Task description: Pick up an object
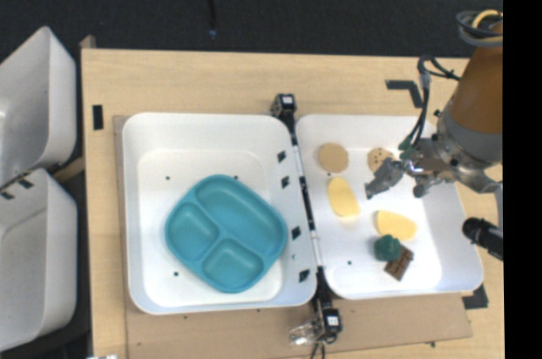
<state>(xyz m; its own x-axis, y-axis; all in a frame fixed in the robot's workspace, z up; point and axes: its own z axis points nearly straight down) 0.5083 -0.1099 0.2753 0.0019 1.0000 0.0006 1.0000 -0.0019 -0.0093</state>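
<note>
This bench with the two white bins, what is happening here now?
A grey robot arm reaches from the right over the right bin. Its gripper hovers above small food-like pieces: a tan disc, two yellow pieces and a green piece. Nothing is between its fingers. The left bin holds a blue divided tray.

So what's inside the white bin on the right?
The right bin holds a tan round piece, a speckled cookie, two yellow pieces, a green lump and a brown block. The gripper covers some of the floor.
</note>
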